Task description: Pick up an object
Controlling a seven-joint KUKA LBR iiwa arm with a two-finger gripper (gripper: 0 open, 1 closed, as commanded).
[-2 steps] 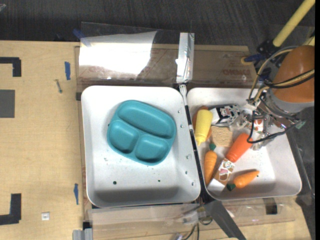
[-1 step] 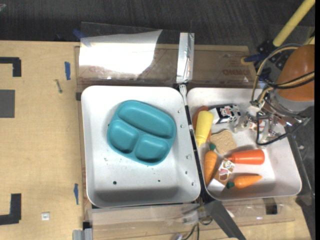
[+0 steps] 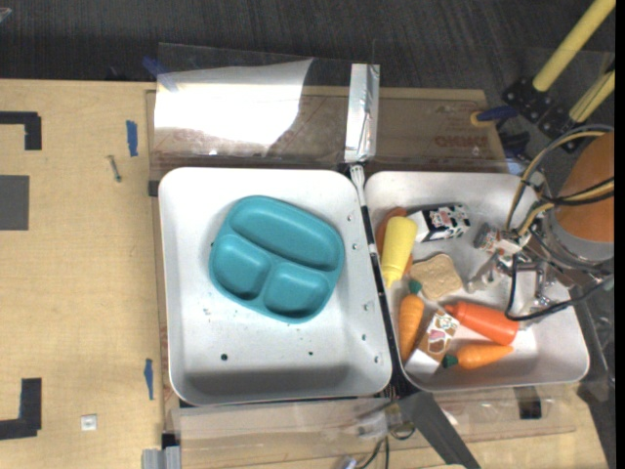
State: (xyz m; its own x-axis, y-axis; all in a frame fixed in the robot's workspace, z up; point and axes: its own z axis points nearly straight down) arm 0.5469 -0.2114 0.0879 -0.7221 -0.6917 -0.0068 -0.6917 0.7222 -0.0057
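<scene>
Plywood-coloured table (image 3: 78,262) fills the left side of the camera view, marked with black tape corners and short blue strips, and two shallow white bins sit side by side on it toward the right. At about nine o'clock from the picture's centre, the left bin (image 3: 195,350) carries a teal divided plate (image 3: 276,257), lying flat with its three compartments facing up. At three o'clock, the right bin (image 3: 566,355) holds a cluster of toy foods. A yellow banana-shaped piece (image 3: 396,246) lies along the bin's left wall, with a small black-and-white carton (image 3: 444,221) just beside it at two o'clock. A tan slice of bread (image 3: 438,277) rests near the bin's middle. At seven o'clock from the bread a small carrot (image 3: 411,323) points down the bin, and beside it lies a small printed box (image 3: 439,334). A larger orange-red carrot (image 3: 481,321) lies slantwise at five o'clock from the bread, touching another orange carrot (image 3: 477,356) below it. The arm (image 3: 589,203) reaches in from three o'clock, its orange band showing, with cables looped around the wrist. The gripper (image 3: 508,267) hangs low over the right side of the right bin, just above the larger carrot; whether its fingers are open or closed I cannot tell amid the metal and wiring, and nothing shows between them.
</scene>
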